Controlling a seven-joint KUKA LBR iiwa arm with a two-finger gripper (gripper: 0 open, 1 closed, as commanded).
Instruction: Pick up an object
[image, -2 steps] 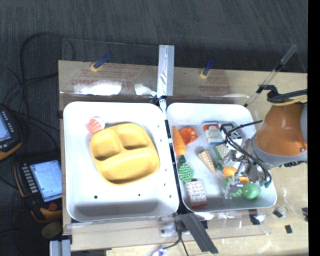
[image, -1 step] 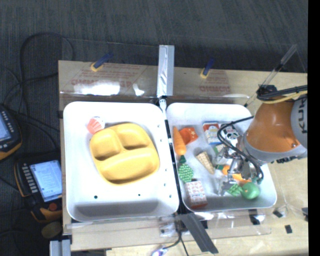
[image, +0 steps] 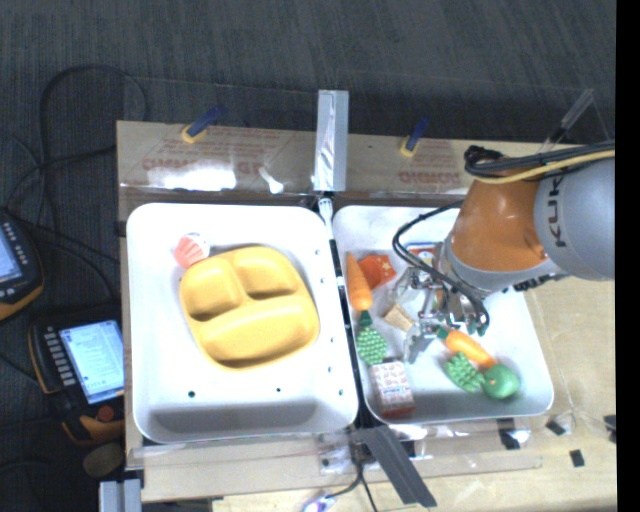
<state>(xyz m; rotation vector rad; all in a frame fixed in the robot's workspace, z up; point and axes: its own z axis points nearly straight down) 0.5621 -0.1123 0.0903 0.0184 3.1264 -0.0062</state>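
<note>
Dark carpet around bench; "KU" lettering on arm; claw over right bin, grip state unclear.

The grey arm at three o'clock had big letters on its side, and "KU" could be read. The small screen at nine o'clock showed lines of writing, too tiny to read.

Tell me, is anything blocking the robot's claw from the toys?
Nothing visible is. The gripper hangs inside the right bin, right among the toys, with the carrot to its left and the green toy to its right.
</note>
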